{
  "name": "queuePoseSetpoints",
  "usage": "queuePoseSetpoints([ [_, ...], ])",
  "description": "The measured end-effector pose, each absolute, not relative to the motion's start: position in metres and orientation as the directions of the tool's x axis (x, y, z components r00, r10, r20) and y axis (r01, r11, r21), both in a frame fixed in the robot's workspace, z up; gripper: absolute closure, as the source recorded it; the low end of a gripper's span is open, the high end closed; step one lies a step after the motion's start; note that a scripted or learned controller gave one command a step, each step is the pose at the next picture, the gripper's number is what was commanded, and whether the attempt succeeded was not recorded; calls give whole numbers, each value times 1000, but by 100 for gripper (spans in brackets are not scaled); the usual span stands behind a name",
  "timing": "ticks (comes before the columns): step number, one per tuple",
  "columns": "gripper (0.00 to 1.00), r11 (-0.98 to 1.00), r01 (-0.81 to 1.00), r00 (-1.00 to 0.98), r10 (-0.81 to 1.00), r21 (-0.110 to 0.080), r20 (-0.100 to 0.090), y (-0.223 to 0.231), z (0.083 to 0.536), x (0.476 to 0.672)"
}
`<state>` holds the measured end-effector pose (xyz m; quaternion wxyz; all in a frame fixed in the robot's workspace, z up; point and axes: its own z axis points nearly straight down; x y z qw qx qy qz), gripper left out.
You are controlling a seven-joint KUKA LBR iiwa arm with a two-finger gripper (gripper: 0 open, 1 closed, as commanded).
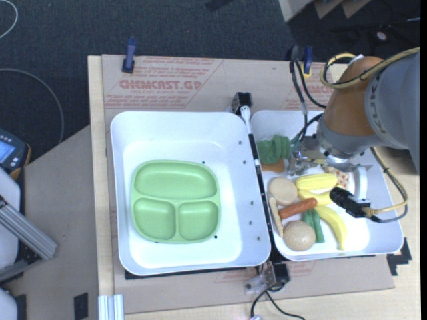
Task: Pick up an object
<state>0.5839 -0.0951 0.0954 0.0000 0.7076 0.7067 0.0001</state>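
The right bin [380, 240] holds toy food: a green leafy piece [273, 148], a yellow corn cob [316, 182], a banana [334, 223], a red sausage [297, 208], a pale round piece [282, 191], a tan ball [298, 235] and a thin green bean [316, 228]. My gripper [308, 160] reaches down from the right, just above the corn cob and right of the green leafy piece. The wrist hides its fingers, and I see nothing held between them.
The left bin [127, 139] holds a green three-compartment plate [176, 199]. Both bins rest on a cardboard sheet [167, 79]. Blue clamps [129, 54] sit at the sheet's far edge. The arm's body covers the right bin's far right part.
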Motion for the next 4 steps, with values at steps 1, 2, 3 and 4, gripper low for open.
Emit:
queuePoseSetpoints([
  [1,100,1,1000,-1,1000,18,-3,-101,366,514],
  [2,100,16,1000,-16,1000,2,4,40,341,545],
  [3,100,6,1000,-6,1000,-16,1,95,230,474],
  [4,100,-3,1000,3,1000,-7,-1,72,182,498],
])
